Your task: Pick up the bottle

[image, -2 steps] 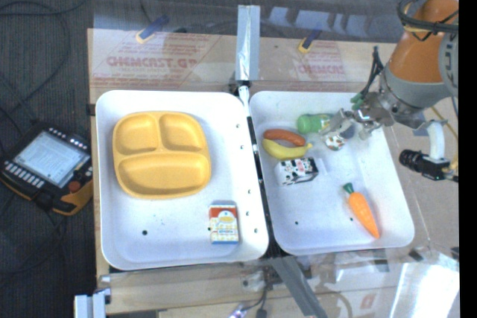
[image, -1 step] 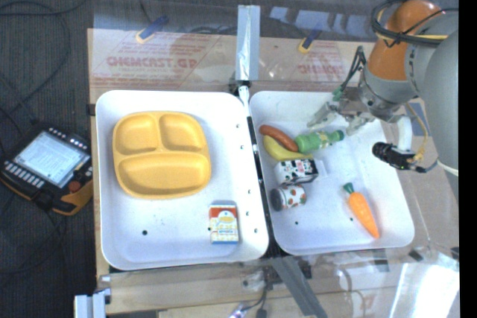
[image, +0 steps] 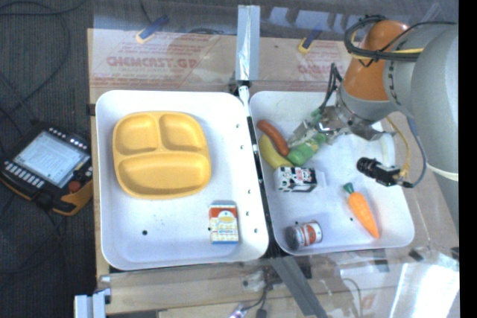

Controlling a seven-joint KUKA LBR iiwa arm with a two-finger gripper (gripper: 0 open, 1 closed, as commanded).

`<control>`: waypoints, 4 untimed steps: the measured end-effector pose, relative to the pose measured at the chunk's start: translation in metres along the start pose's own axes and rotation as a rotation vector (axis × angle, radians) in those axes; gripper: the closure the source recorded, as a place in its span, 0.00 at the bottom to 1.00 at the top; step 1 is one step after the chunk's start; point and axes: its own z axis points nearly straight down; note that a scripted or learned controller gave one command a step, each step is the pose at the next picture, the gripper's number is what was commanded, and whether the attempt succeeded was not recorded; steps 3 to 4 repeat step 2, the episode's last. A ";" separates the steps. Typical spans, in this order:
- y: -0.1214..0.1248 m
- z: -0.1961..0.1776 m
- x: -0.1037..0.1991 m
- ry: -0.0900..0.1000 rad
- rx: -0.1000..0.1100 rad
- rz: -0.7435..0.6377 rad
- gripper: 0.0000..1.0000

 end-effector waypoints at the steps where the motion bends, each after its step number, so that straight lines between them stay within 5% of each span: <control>1: 0.002 -0.009 0.001 0.003 -0.003 -0.001 1.00; 2: 0.050 -0.093 0.056 0.010 0.010 -0.295 1.00; 4: 0.050 -0.093 0.056 0.010 0.010 -0.295 1.00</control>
